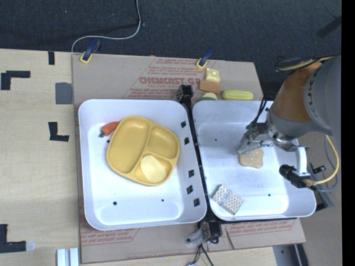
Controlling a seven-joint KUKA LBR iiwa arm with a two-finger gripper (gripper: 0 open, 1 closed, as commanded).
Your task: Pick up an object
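Cardboard sheet [166,76] under both bins: red printed lettering along its far edge and again along its near edge, upside down and too blurred to read with confidence; no other legible text, numbers or labels.

Hidden and cut-off parts

The yellow plate [143,150] covers most of the orange thing [109,128]; the arm [310,101] runs off the right edge.

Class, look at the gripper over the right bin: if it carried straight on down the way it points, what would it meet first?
Most likely the tan bread-like piece lying right under the gripper; whether they already touch is unclear from this slanted view.
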